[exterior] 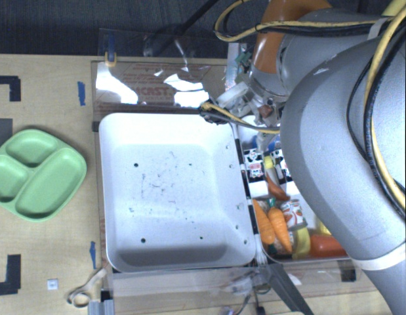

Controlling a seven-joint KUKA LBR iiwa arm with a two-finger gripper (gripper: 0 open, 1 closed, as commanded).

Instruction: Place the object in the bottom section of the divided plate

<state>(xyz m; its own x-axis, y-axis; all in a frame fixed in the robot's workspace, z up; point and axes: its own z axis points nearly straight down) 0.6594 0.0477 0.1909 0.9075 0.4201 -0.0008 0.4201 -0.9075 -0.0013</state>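
Here the arm [347, 143] covers the right bin [301, 258] of toy carrots [275, 223].

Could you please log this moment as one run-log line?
arm: over right bin | green divided plate: left of bins, holds nothing | carrots: in right bin

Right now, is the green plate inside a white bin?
No, the green plate lies on the wooden bench, left of the white bin.

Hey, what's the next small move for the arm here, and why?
Probably lower toward the right bin and try a grasp. The arm hangs over that bin, where the carrots and other items lie, while the green plate sits far left with nothing in its bottom section.
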